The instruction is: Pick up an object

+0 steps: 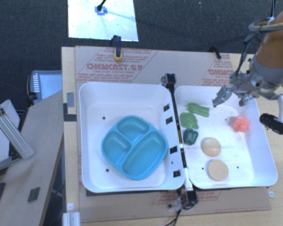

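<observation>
Both white bins [132, 91] look like smooth, slightly glossy plastic, as does the blue divided plate [134, 147]. Printed brown cardboard [146, 65] lies matt beneath them. The hand [231, 96] appears dull grey metal.

Blue divided plate [134, 147], green vegetables [198, 109], pink ball [241, 124], tan discs [210, 147], white bins [92, 98].

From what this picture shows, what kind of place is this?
Probably a robotics lab bench set up for grasping trials: two white bins clamped on cardboard, toy food such as a pink piece, and a blue divided plate under the arm's gripper.
</observation>
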Robot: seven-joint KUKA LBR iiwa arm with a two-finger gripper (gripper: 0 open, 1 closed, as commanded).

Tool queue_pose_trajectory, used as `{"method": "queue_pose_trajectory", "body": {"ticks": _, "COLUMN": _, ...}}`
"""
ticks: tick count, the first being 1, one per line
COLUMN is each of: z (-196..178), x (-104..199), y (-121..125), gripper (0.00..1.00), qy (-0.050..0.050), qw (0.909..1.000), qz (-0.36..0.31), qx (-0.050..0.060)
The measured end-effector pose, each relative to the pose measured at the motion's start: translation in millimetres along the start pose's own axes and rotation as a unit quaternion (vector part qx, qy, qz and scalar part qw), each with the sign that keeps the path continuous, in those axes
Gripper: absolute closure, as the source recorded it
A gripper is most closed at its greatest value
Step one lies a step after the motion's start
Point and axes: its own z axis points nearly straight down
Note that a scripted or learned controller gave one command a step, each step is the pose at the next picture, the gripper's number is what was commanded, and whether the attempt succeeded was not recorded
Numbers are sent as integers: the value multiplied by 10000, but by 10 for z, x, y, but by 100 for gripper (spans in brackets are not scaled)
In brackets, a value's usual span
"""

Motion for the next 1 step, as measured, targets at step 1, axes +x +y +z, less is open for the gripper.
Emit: {"method": "queue_pose_trajectory", "body": {"ticks": 1, "z": -70, "x": 2, "y": 22, "gripper": 0, "qy": -7, "qw": 10000, "qz": -10, "qx": -59}}
